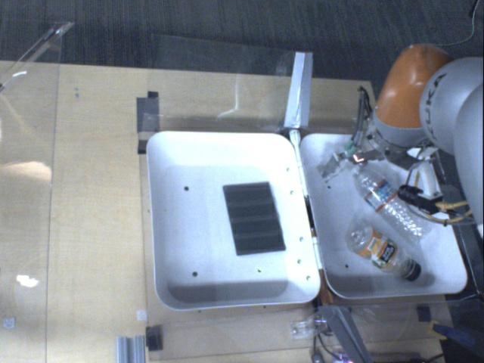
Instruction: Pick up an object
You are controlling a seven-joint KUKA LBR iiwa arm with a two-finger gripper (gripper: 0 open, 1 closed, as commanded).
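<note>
The gripper (349,157) is seen in the right bin (454,278), at its far corner; its grip state cannot be told. Nearer than the gripper, a clear bottle (389,205) is laid diagonally.

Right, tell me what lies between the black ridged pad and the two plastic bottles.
In the camera view, between the black ridged pad and the plastic bottles lie bare white floor and the bins' adjoining rims.
</note>
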